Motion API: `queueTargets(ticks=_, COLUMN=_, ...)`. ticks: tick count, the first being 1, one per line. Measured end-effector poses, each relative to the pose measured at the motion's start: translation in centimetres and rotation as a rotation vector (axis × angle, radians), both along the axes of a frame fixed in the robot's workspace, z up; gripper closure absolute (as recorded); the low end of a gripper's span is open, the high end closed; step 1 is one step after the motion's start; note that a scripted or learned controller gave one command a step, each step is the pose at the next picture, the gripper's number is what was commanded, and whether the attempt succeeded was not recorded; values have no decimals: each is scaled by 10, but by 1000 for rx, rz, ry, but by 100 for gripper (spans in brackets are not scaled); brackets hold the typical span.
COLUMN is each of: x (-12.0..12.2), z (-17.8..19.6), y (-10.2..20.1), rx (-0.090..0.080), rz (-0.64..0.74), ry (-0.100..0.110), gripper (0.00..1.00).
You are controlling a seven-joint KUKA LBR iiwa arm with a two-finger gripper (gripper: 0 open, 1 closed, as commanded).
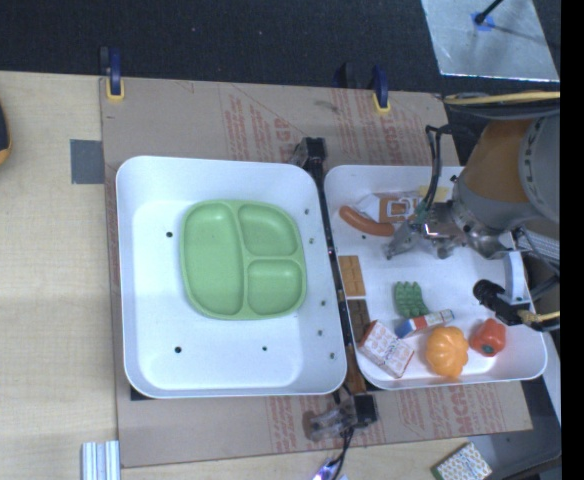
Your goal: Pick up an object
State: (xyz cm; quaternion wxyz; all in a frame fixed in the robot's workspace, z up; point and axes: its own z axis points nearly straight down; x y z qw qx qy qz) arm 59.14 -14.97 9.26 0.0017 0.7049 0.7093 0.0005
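The right bin holds the candidates: a sausage and a small printed card toward the far side, a green studded block in the middle, and along the near wall a red-and-white box, a marker-like stick, an orange pumpkin-shaped toy and a red pepper-like toy. A brown flat piece lies by the left wall.

All of these look like light plastic play pieces, stiff rather than soft. The pumpkin and the pepper are rounded and glossy, so I judge them likely to squirt out of a pinch unless taken across the widest part. The green block has flat sides and stands apart from its neighbours; it seems the safest hold, taken across its short sides. The sausage is best taken across its middle.

The claw hangs over the far part of the right bin, just near of the sausage and card; whether it is wide or narrow I cannot tell, and nothing shows held in it.

The bin floor is smooth white plastic with low walls, so things can slide when nudged. The near row is crowded, pieces touching or nearly so. The left bin carries a green divided plate. Both bins rest on a brown board clamped to the desk.
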Motion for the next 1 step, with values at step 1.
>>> queueTargets(ticks=1, x=-73, z=-2, y=29, rx=5, rz=-3, ry=14, gripper=0)
